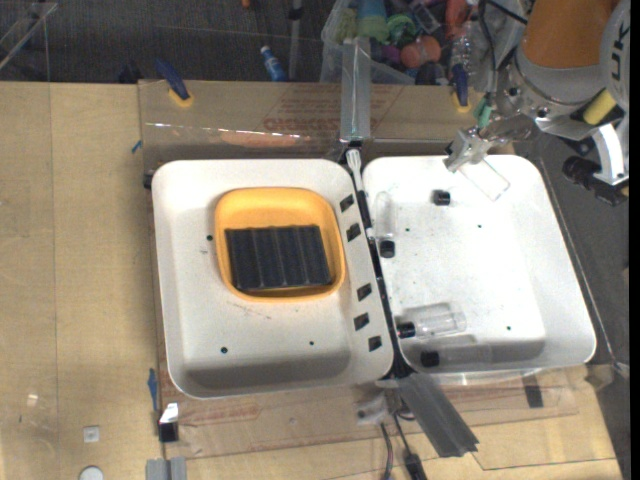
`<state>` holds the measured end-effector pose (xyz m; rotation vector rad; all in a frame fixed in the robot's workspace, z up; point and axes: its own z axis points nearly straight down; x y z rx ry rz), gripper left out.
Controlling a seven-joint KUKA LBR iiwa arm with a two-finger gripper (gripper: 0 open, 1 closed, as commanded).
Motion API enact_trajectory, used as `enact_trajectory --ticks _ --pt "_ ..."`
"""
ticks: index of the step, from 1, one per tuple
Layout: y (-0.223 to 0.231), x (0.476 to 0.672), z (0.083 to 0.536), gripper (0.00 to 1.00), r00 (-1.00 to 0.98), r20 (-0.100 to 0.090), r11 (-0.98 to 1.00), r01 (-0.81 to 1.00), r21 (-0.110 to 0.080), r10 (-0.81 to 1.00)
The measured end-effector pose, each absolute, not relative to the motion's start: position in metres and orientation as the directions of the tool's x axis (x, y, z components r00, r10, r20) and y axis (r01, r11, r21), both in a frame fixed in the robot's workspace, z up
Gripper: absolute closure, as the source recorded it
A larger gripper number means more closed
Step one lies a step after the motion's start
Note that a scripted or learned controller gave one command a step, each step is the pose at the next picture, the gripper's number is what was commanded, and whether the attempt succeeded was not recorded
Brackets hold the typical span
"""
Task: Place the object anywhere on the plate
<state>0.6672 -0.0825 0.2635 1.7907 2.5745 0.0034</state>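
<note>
Where the gripper (474,150) hangs: over the right bin's (520,268) twelve-o'clock rim.
Gripper state: cannot tell whether wide or narrow; nothing seen in it.
Dark ribbed block (278,258): lying flat on the orange plate (275,204).
Plate: centre of the left bin (185,298).
Clear object (432,321): right bin, seven o'clock.

The arm (572,28) was cut off by the top and right edges. Its gripper (470,150), over the right bin's (560,268) far rim, was too blurred to read.
</note>
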Motion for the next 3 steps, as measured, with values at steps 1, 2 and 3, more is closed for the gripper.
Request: enact_trajectory --ticks 1,2,3 --pt "-0.056 0.667 0.264 1.0 -0.526 0.0 0.526 0.851 0.001 0.851" --pt "-0.042 0.667 0.27 1.0 -0.638 -0.003 0.638 0.77 0.003 0.77" --pt "-0.033 0.664 0.278 1.0 -0.696 -0.004 0.696 0.718 0.004 0.718"
